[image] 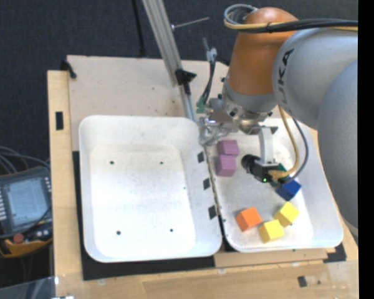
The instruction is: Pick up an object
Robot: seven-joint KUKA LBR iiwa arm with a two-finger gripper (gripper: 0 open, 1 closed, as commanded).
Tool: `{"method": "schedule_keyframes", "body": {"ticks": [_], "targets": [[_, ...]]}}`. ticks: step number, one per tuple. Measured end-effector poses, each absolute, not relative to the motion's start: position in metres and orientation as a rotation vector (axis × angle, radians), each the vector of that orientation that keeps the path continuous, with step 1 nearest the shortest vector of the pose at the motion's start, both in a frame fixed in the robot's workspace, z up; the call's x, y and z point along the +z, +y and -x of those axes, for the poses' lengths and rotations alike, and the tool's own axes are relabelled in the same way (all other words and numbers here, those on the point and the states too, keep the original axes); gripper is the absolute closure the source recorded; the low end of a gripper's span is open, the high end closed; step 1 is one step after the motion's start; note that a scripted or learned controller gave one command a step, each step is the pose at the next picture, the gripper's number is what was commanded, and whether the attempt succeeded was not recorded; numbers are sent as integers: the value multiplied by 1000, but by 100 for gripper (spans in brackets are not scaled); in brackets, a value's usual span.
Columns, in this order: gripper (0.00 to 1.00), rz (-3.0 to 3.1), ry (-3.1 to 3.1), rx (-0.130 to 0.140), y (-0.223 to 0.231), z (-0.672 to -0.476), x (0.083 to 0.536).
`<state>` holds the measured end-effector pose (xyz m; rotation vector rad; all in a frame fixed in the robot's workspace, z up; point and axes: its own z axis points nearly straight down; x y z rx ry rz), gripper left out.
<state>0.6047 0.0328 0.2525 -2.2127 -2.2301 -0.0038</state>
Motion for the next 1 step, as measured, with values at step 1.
{"method": "schedule_keyframes", "body": {"ticks": [1], "targets": [[100,2213,-2228,2,80,-599,237]]}}
